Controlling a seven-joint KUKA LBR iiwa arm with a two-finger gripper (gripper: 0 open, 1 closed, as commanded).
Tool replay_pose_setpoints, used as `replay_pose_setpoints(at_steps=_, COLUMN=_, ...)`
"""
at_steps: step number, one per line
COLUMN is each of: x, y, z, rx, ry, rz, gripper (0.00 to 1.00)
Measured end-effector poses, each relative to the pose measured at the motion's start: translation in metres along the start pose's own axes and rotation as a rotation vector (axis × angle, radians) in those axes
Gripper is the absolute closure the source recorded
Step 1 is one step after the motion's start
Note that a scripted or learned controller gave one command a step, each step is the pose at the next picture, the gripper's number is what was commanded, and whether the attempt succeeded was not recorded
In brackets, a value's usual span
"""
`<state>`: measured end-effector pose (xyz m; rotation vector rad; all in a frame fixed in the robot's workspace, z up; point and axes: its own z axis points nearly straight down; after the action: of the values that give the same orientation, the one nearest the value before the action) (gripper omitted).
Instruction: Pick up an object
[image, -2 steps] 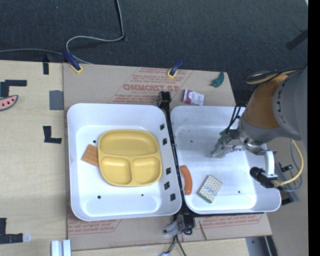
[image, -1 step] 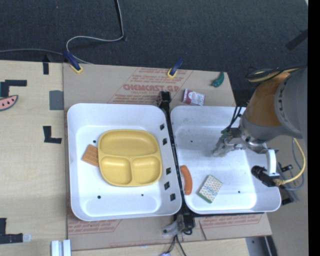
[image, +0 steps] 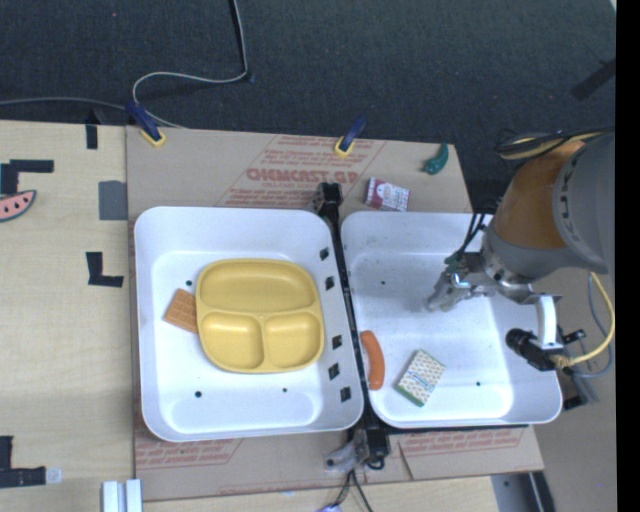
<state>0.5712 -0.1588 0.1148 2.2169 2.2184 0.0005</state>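
Gripper (image: 447, 293) at centre right of the frame, low over the bare floor of the right bin (image: 400, 240); whether it is open or closed cannot be told, and nothing is seen in it. Below it, toward the bin's lower edge, lie a small patterned packet (image: 421, 377) and, against the bin's left wall, an orange sausage-shaped object (image: 373, 359). Left bin (image: 165, 240): yellow divided tray (image: 261, 313) overlapping a brown flat piece (image: 181, 311).
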Motion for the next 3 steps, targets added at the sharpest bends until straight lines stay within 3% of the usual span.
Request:
replay_pose_setpoints(at_steps=1, x=0.000, y=0.000, z=-0.009, rx=0.001, ry=0.000, rz=-0.001, gripper=1.00)
replay_pose_setpoints(at_steps=2, x=0.000, y=0.000, z=-0.009, rx=0.001, ry=0.000, rz=-0.001, gripper=0.00)
replay_pose_setpoints(at_steps=3, x=0.013, y=-0.008, z=0.028, rx=0.001, ry=0.001, rz=0.001, gripper=0.00)
